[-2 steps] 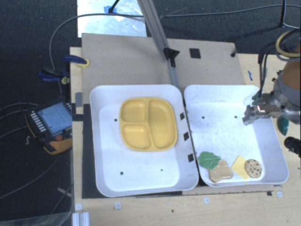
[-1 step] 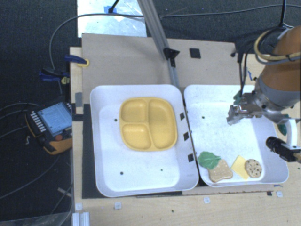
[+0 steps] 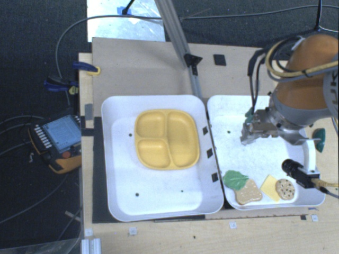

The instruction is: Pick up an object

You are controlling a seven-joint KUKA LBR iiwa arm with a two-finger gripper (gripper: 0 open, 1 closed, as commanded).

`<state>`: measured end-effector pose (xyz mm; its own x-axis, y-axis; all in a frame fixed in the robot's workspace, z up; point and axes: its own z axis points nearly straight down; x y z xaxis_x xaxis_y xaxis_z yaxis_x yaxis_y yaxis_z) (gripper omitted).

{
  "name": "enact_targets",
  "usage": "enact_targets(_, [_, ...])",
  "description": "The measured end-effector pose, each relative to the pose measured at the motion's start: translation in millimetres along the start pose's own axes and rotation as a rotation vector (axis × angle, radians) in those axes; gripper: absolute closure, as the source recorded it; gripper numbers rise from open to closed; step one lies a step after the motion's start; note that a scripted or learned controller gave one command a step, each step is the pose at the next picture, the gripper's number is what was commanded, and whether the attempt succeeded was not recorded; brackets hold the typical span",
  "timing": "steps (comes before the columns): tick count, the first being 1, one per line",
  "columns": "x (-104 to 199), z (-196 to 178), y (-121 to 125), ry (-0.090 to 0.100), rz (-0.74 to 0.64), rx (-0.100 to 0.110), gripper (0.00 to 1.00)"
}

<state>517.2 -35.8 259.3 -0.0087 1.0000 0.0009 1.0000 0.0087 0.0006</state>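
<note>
From above, the gripper (image 3: 250,134) hangs over the right bin (image 3: 228,110), its fingers too blurred to tell whether they are apart or together. Along that bin's near edge lie a green leaf (image 3: 235,179), toast slice (image 3: 248,192), cheese wedge (image 3: 269,186) and cookie (image 3: 285,189). A yellow divided plate (image 3: 166,139) sits in the left bin (image 3: 119,168).
</note>
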Motion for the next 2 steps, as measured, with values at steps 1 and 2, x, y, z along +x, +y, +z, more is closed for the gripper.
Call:
enact_targets(1, [46.3,2.5,-2.4,0.001,-0.002,-0.001,1.00])
enact_targets(2, [102.9,23.9,-10.9,0.001,-0.001,0.001,1.00])
